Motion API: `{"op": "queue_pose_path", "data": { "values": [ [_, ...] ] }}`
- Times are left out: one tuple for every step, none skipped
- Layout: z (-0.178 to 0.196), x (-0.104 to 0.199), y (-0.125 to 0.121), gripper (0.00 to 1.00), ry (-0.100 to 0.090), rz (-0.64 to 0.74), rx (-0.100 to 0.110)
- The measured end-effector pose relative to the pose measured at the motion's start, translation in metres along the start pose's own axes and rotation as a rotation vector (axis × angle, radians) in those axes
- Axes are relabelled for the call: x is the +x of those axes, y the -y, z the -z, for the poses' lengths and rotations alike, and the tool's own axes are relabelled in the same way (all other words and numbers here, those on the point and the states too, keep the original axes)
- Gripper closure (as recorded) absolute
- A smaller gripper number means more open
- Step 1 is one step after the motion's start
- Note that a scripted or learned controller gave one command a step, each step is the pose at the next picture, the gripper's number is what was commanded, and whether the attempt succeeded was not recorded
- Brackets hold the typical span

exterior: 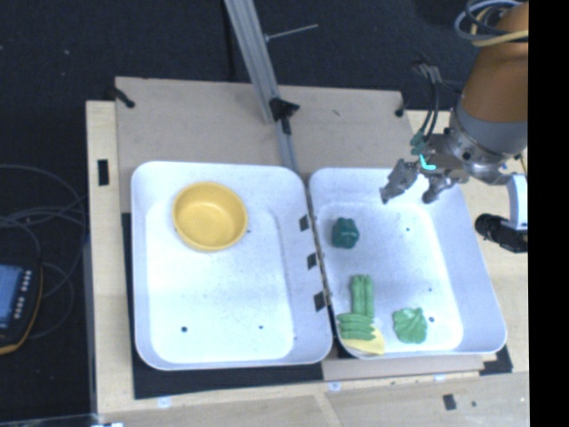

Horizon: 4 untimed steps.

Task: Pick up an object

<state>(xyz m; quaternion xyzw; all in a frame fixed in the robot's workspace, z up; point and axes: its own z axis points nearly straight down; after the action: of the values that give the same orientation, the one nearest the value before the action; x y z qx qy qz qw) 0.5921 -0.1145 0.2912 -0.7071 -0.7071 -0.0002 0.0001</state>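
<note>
Nothing is picked up yet, so the whole grasp is left to do: choose a thing, descend on it, pinch and lift. The jaws (415, 185) hang over the far edge of the right bin (462, 265), toward its far right corner, spread apart with nothing between the two fingers.

The candidates all lie in that right bin. Nearest the jaws is a small dark green lump (345, 233), a toy vegetable by the look of it, lying near the bin's left wall in the far half; it is apart from the jaws, toward the left and nearer the front. Further toward the front edge lies a long green piece (360, 294), lengthwise front to back, and touching its front end are a yellow-green piece (358, 326) and a pale yellow piece (370, 342) at the bin's front rim. Just beside them, toward the front right, sits a leafy green piece (410, 325).

The left bin (151, 265) holds a yellow bowl (211, 216) in its far left part, well apart from the jaws across the divide between the bins.

I judge the dark green lump the likeliest target, being closest and standing clear of its neighbours.
</note>
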Motion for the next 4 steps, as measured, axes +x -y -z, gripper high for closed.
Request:
{"op": "queue_pose_path", "data": {
  "values": [
    [0.0, 0.0, 0.0, 0.0, 0.0, 0.0, 0.0],
    [-0.063, 0.0, 0.0, 0.0, 0.001, -0.001, 0.005],
    [-0.108, -0.005, 0.007, 0.0, 0.001, -0.001, 0.004],
    [-0.168, 0.001, 0.01, 0.0, 0.0, -0.001, 0.005]
  ]
}}
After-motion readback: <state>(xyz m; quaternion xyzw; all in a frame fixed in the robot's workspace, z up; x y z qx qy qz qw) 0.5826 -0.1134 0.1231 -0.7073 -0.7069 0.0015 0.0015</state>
